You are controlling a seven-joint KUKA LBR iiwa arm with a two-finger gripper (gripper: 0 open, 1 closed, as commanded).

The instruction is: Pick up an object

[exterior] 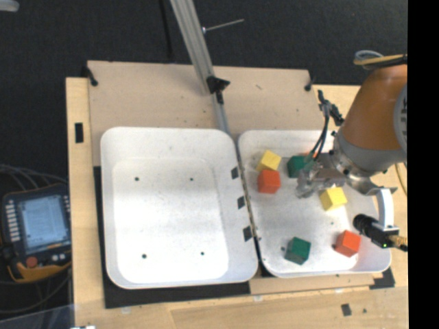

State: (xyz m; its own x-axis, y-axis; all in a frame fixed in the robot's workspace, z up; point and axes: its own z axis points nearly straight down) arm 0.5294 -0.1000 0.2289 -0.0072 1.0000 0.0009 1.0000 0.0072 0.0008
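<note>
The bench (pixel 171 98) is of pale wood. Two shallow white bins lie directly on it, side by side and touching: the left bin (pixel 171 204) and the right bin (pixel 288 214), on a dark mat (pixel 110 297).

The floor (pixel 103 19) is dark, almost black. A light wooden bench (pixel 79 184) stands on it, with a flat brown board (pixel 151 91) on top. A long grey metal bar (pixel 192 36) leans over the bench. At the left sits 1 small screen box (pixel 38 225) with cables (pixel 20 177).
</note>
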